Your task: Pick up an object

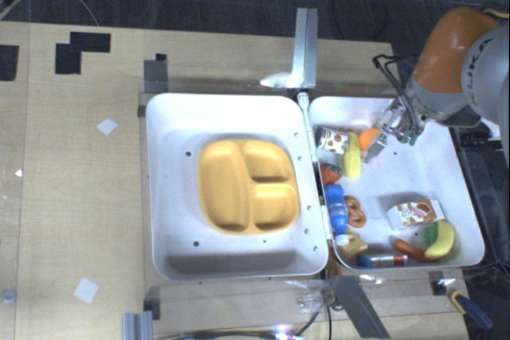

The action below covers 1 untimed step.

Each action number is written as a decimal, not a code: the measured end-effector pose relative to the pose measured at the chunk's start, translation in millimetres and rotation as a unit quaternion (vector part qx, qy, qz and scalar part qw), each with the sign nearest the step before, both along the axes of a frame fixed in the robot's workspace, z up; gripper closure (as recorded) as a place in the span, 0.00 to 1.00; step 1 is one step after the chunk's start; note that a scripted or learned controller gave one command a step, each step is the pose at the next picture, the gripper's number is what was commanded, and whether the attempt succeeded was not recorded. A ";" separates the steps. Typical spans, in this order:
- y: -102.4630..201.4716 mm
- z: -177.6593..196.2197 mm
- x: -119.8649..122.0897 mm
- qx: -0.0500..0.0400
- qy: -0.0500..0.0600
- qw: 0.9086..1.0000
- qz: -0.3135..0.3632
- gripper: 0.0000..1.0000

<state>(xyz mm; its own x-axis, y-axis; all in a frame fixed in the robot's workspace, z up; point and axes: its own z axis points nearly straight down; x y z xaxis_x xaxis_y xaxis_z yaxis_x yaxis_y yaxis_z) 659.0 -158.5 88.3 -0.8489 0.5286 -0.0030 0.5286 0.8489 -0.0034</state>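
My gripper [381,141] hangs low over the upper part of the right bin [446,171], its tips right beside a small orange object [367,138]. Just left of that lie a white printed packet [334,142] and a yellow corn cob [351,160]. Along the bin's left wall sit a red-orange item [329,174], a blue bottle [335,209] and a pretzel [355,212]. Near the bottom right are a white carton [413,213], a yellow banana [441,241] with a green piece, and a red marker [385,259].
The left bin [171,171] holds a yellow divided tray [247,185]. A metal post [306,48] rises behind the divider between the bins. The arm's orange band [450,44] sits above the right bin's far corner. Bare white floor shows in the right bin's middle right.
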 end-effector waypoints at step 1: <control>-11.9 34.4 -18.1 0.002 -0.005 0.992 -0.126 0.00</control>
<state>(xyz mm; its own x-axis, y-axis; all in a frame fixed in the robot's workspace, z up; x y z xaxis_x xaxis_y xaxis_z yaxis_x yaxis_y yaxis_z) 640.9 -170.4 122.7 -0.6904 0.7234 -0.0087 0.7233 0.6905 0.0062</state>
